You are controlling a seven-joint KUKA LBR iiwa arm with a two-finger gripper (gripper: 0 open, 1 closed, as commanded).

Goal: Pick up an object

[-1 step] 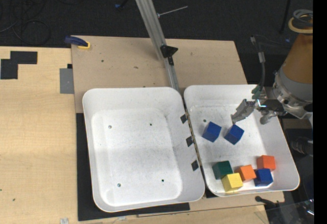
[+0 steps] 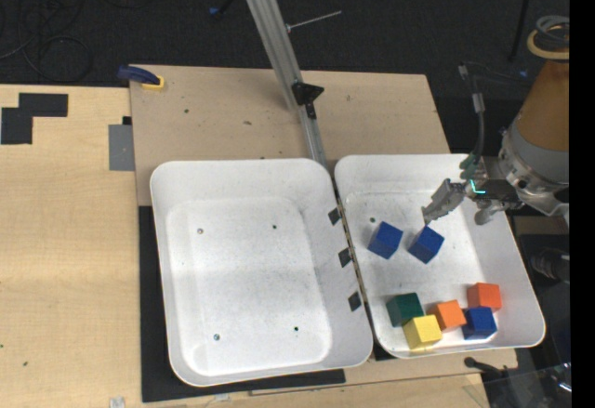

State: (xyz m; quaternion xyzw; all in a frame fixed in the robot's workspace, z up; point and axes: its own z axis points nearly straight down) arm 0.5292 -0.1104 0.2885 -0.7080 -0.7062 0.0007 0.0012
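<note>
In the right bin (image 2: 400,162) lie several cubes. Two blue cubes (image 2: 385,239) (image 2: 426,243) sit side by side near its middle. Along the front edge cluster a green cube (image 2: 404,307), a yellow cube (image 2: 423,330), an orange cube (image 2: 450,313), a red-orange cube (image 2: 484,296) and another blue cube (image 2: 480,321). My gripper (image 2: 463,205) hangs over the right bin's right half, just up and right of the second blue cube. It is open, with white bin floor showing between its fingers (image 2: 444,200).
The left bin (image 2: 160,181) sits beside the right one, with black clips (image 2: 344,257) on the shared wall. A slanted aluminium bar (image 2: 274,34) rises behind the bins. A small blue-and-yellow tool (image 2: 141,75) lies at the bench's back left.
</note>
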